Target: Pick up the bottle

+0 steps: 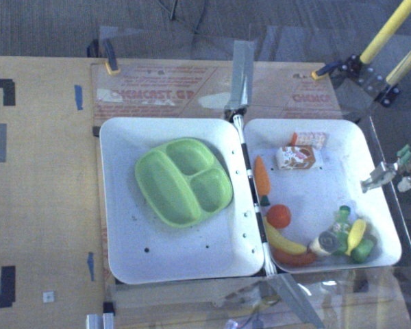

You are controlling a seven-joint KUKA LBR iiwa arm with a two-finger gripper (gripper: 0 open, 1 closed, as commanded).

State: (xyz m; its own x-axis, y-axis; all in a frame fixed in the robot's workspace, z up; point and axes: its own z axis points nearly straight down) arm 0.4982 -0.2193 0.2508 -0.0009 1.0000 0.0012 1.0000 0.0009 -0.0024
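1. Bench [41, 184]: bare wood, extending far to the view's left of the gripper [378, 179]. The gripper is a small metallic form at the view's right edge, over the right wall of item 3. Whether it is wide or narrow cannot be told, and nothing can be seen held in it.
2. Left bin [123, 252]: white and shallow, the farther of the two from the gripper, well apart from it across item 3.
3. Right bin [356, 134]: white and shallow, directly beside and beneath the gripper, stretching away from it to the view's left.
4. Green divided plate [185, 180]: lies in the left bin, far from the gripper.
5. Banana [284, 238]: on the far side of the right bin from the gripper, lower in the view, with a red pepper [294, 258] touching its underside.
6. Carrot [262, 177]: along the bin's far wall, about level with the gripper.
7. Bottle [334, 233]: green, lying tilted in the bin's lower corner, below the gripper in the view and slightly to its left, near it but apart. It is crowded by a yellow piece [356, 233] and a green piece [362, 251].
8. Carton [296, 157]: up and left of the gripper, with a smaller packet [309, 140] just above it.
9. Tomato [279, 216]: between the carrot and the banana.
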